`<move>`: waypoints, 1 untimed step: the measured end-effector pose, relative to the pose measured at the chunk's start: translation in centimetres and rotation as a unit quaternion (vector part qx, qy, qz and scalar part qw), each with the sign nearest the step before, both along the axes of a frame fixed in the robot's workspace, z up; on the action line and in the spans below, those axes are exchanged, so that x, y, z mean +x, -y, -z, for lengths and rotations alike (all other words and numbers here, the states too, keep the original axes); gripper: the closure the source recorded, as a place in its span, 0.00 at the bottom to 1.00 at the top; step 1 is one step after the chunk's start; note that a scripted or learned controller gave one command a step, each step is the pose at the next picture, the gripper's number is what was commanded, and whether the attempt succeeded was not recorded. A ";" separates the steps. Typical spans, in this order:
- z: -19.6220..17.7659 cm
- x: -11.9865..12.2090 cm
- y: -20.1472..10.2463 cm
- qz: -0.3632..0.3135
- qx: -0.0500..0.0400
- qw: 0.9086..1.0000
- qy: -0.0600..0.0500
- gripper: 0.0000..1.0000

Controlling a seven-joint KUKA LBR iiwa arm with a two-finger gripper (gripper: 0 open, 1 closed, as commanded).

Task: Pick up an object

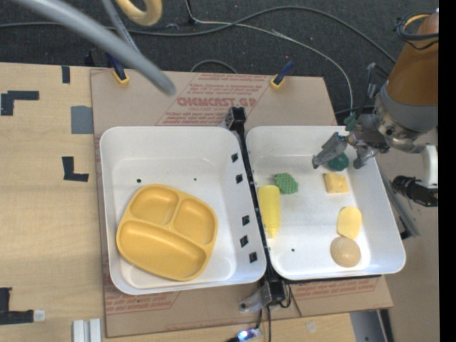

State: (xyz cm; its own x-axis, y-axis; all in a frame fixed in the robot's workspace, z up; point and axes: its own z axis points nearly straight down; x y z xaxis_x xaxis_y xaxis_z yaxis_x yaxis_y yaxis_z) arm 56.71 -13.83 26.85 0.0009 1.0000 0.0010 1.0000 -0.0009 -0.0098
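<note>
My gripper [343,155] hangs over the back right part of the right bin [313,266], its two grey fingers spread apart. A small teal object [338,163] shows in the gap between them, touching neither finger as far as I can see. Just in front of it lies a pale yellow block [335,183]. Further left are a green bumpy piece [286,183] and a yellow cylinder [269,209] along the bin's left wall. A pale yellow oval [349,221] and a beige ball [345,251] lie near the front right corner.
The left bin [114,148] holds a yellow divided plate [167,230]. A black divider strip [246,191] runs between the bins. A grey hose [92,27] crosses the top left, and cables trail behind the bench.
</note>
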 end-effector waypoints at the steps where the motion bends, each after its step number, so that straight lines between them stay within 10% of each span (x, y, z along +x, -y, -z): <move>1: -0.4 0.2 0.0 -0.001 -0.001 1.000 0.004 0.00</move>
